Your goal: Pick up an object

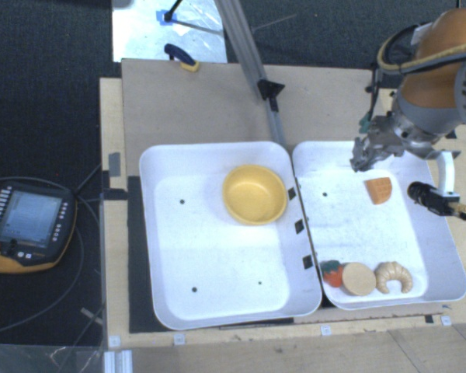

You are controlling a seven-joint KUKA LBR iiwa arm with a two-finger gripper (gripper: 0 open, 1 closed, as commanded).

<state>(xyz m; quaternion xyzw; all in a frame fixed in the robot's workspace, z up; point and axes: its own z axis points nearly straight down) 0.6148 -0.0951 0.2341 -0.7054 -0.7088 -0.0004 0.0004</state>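
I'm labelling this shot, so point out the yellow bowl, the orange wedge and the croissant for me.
yellow bowl (254,194), camera view, middle of its inside.
orange wedge (379,190), camera view, centre of its top face.
croissant (394,276), camera view, middle of its curved body.

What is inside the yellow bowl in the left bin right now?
The yellow bowl in the left bin shows only its bare yellow inner surface, with no object visible in it. Its near inner wall is hidden by the rim, and whatever is under it is covered.
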